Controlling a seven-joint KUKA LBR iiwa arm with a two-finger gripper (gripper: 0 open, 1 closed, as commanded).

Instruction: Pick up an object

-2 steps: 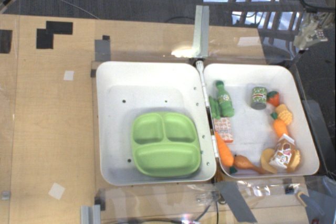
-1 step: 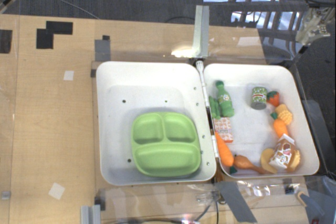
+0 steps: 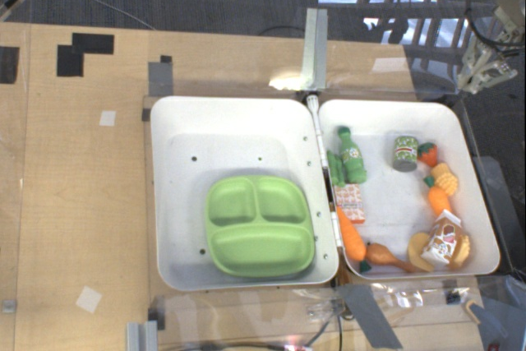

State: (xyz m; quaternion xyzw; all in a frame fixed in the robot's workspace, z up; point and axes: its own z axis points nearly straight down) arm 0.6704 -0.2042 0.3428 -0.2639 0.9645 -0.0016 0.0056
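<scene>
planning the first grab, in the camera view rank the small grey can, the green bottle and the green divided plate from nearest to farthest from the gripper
1. Small grey can with green label, upper right of the right bin, nearest the gripper above that bin's far right corner.
2. Green plastic bottle, along the right bin's left side.
3. Green divided plastic plate, in the left bin, farthest.

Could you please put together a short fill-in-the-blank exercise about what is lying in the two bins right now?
1. The green divided plate lies in the ____ bin.
2. The green bottle lies in the ____ bin.
3. The divided plate has ____ compartments.
4. The small can lies to the ____ of the green bottle.

Missing words: left; right; three; right
</scene>
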